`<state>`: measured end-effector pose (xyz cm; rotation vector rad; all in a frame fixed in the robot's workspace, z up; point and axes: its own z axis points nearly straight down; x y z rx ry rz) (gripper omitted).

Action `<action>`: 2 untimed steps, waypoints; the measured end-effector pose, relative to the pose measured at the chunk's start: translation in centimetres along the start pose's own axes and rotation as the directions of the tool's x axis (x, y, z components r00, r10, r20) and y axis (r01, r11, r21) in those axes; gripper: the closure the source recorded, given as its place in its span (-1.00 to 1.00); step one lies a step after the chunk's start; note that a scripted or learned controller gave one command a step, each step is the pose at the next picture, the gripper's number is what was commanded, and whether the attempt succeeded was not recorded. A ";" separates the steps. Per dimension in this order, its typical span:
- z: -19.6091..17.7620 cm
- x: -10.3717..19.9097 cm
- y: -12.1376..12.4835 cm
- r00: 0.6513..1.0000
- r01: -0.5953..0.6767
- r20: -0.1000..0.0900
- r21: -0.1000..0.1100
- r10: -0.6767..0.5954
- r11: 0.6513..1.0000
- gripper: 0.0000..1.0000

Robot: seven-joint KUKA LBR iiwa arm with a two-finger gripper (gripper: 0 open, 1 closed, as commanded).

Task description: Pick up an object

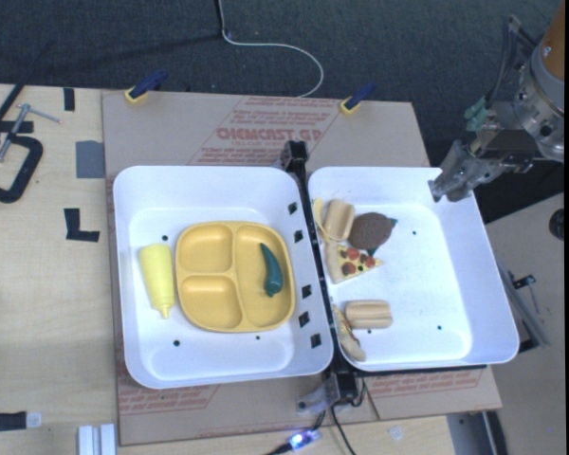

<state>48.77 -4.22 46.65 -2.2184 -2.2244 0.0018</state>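
Left bin: yellow squeeze bottle lying lengthwise at left, just beside yellow divided plate; green pepper-like piece in plate's right compartment. Right bin: toys bunched along left wall. Far to near: hot dog bun, brown patty-like piece touching it on the right, pizza slice just below, then tan bread roll and a small pale piece against the near-left wall. Gripper above far-right rim of right bin, apart from all toys, nothing between fingers. Jaw gap: cannot tell. Orange band at top right edge.
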 end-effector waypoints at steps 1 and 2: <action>7.0 4.7 0.0 1.000 0.002 -0.001 0.007 -0.002 1.000 1.00; 8.1 9.9 -0.4 1.000 0.003 -0.001 0.003 -0.003 1.000 1.00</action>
